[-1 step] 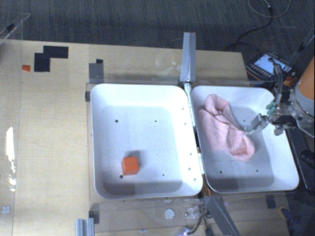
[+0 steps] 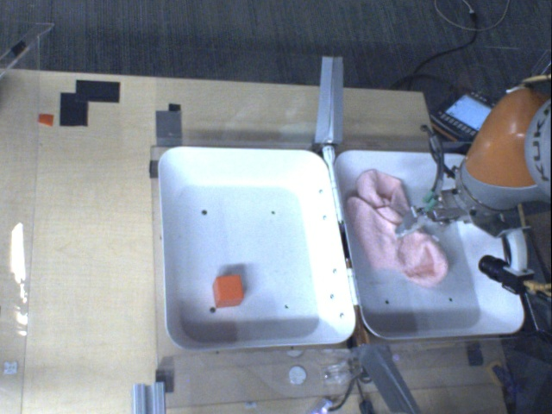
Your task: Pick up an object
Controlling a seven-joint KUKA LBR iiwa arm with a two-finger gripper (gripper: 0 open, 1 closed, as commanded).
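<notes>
A crumpled pink cloth point(image 2: 392, 224) lies in the right bin point(image 2: 457, 304), stretching from its upper left toward its middle. The gripper point(image 2: 412, 222) reaches in from the right and sits low over the cloth's middle, its fingertips touching or pressing into the folds. A small orange block point(image 2: 228, 291) rests in the left bin point(image 2: 259, 179), near its lower left corner, far from the gripper.
The grey arm with its orange band point(image 2: 509, 141) covers the right bin's upper right part. A metal divider post point(image 2: 328, 102) stands between the bins at the back. Black markers point(image 2: 84, 99) and a small orange tag point(image 2: 46, 120) lie on the bench's far left.
</notes>
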